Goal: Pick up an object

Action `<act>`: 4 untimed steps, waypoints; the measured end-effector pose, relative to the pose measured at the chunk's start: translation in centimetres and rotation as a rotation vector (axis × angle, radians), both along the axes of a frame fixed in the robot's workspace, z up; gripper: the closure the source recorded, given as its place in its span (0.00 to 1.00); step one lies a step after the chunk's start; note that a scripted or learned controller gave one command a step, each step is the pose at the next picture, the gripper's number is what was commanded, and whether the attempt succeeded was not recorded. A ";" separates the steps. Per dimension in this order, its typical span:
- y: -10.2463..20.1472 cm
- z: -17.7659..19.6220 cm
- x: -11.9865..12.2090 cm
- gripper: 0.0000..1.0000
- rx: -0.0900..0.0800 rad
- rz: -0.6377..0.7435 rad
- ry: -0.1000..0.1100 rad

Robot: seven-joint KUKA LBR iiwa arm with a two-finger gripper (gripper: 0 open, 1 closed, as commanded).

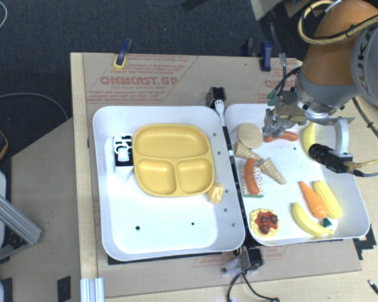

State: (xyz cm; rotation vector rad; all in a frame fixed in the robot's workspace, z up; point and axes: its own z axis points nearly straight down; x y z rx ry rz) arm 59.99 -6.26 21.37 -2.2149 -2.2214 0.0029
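Grey metal jaws (278,128) | state unclear, over slim red-orange piece (281,137) | glossy white right bin (353,197)

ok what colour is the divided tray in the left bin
Yellow, a plain mustard shade, seen clearly in the camera view: the divided tray lies in the left bin.

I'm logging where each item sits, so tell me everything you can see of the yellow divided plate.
The plate is a matte yellow, plastic-looking tray with rounded corners and three compartments: one wide at the back, two smaller in front. It lies flat in the left bin, toward its back. A black-and-white item sits at its left edge, a pale yellow piece at its front right corner.
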 end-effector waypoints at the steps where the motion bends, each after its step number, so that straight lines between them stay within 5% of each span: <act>1: 2.7 0.5 -3.5 1.00 0.000 -0.001 0.000; 4: 3.3 0.3 -4.1 1.00 -0.002 -0.003 -0.001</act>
